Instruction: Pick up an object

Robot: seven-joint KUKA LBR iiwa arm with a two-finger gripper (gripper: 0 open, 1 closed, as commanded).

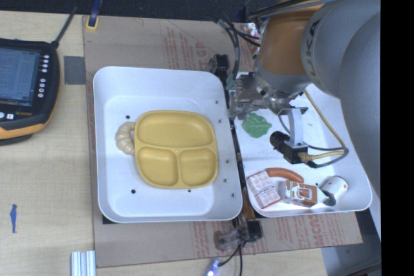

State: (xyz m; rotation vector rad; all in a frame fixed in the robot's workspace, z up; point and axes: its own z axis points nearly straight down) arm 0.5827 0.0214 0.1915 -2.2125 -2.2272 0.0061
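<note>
The arm reaches in over the right bin (362,200), its grey body and orange band covering most of that bin's upper half, and the gripper (249,106) sits low at the bin's upper left corner, close against the wall it shares with the left bin (107,139). Just below the gripper lies a small green soft-looking object (257,125), touching or nearly touching the tool from this angle; it looks like the target of this try. Whether the jaws are apart or together I cannot tell, since the wrist and its cables hide them, and nothing shows the green object held. I judge the step in hand to be the descent or the close on that object, with the lift not yet done. The next move calls for the tool to be centred on the green piece and clear of the bin wall before it closes, then a straight rise. Other candidates lie farther down the right bin: a red sausage-shaped toy (284,174), a white and red packet (264,188), a small printed box (301,192) and a white rounded piece (335,186). In the left bin, a yellow divided plate (176,148) rests with a beige ridged object (124,138) tucked against its left edge.
</note>
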